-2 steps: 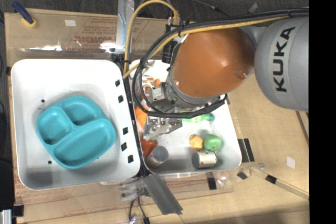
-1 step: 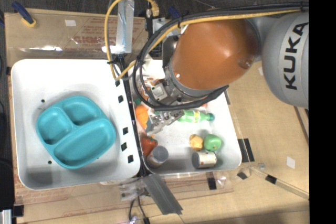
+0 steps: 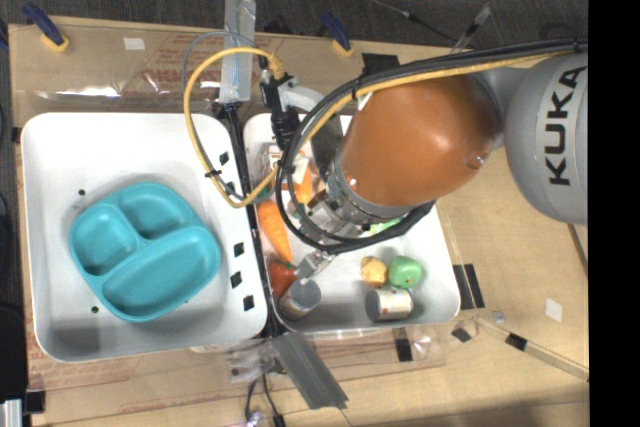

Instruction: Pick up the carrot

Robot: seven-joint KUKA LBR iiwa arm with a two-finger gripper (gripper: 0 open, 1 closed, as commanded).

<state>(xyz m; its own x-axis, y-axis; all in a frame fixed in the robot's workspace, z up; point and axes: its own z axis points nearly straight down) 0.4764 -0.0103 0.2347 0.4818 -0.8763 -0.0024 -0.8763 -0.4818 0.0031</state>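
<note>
The carrot (image 3: 274, 227) is an orange tapered piece lying along the left wall of the right bin (image 3: 440, 260), partly covered by cables and the arm. The arm's big orange wrist band (image 3: 415, 140) hangs over the middle of that bin. Below it, the gripper (image 3: 315, 250) points down and left, close beside the carrot's right side. The wrist and cable loops hide most of the gripper, and I cannot see whether it touches the carrot.
A teal divided plate (image 3: 145, 250) lies in the left bin (image 3: 50, 155). In the right bin's front part sit a red piece (image 3: 283, 275), a grey cylinder (image 3: 303, 296), a small yellow item (image 3: 373, 268), a green item (image 3: 405, 271) and a can (image 3: 390, 303).
</note>
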